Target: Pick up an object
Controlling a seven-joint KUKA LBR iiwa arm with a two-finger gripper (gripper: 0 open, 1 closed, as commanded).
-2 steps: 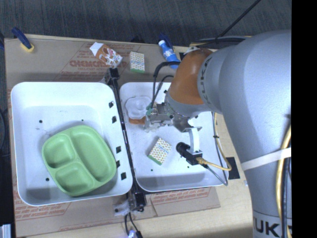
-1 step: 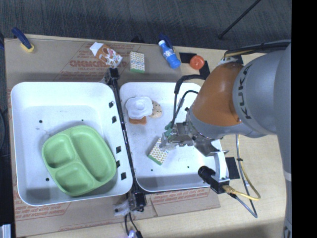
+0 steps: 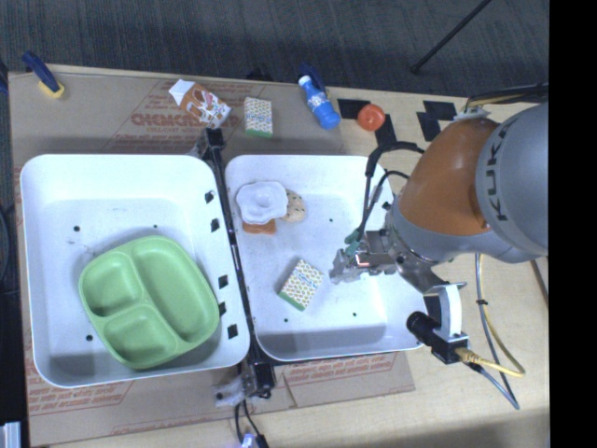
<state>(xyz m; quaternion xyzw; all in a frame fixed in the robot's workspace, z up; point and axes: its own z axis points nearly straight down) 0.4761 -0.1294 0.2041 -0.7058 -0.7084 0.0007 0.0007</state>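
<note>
Two white bins side by side on table; arm over right bin [image 3: 373,334].
Hand [image 3: 347,267] low in right bin, grip state unreadable. Patterned small box [image 3: 300,284] lies just left of it; green divided tray [image 3: 147,299] in left bin [image 3: 47,250].

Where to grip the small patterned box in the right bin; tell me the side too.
Judging from the view, take the patterned box from above, across its two long edges: it lies flat and tilted in the right bin, with bare floor around it.
</note>
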